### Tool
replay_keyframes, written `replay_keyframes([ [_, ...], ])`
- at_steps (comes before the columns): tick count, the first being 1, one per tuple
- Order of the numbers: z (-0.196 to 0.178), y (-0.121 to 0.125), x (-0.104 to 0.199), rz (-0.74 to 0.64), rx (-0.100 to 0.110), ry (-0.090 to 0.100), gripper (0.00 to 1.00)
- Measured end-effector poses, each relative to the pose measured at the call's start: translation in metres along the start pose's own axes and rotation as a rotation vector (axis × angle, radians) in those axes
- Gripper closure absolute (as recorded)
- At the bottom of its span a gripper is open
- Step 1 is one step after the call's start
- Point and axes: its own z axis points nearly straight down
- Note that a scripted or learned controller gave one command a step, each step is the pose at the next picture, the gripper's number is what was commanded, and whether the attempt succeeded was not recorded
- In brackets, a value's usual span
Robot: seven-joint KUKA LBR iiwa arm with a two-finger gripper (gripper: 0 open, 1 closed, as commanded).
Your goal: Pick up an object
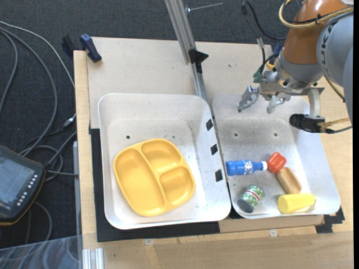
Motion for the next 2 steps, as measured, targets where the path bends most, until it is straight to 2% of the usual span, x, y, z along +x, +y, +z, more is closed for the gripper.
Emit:
replay_keyframes([
  [1,0.054,0.004,0.01,0.001,0.0,0.0,0.0],
  [2,0.087,0.004,0.011,0.001,-0.003,-0.001,0.0],
])
